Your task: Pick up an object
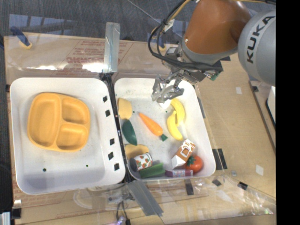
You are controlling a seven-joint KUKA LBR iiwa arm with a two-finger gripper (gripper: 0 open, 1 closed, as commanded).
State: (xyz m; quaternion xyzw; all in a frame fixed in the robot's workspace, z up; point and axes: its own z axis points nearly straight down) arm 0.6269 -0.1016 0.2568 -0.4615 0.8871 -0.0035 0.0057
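The grey arm reaches over the right bin. The left bin holds a yellow divided plate. Inside the right bin, the gripper hovers at the far end, fingers spread and grasping nothing, just beside the banana. The carrot lies near the bin's middle; the tomato sits in its near corner.

The gripper hangs over the right bin, just beside the banana's upper end — a carrot, tomato and small carton lie nearby; the left bin holds a yellow divided tray
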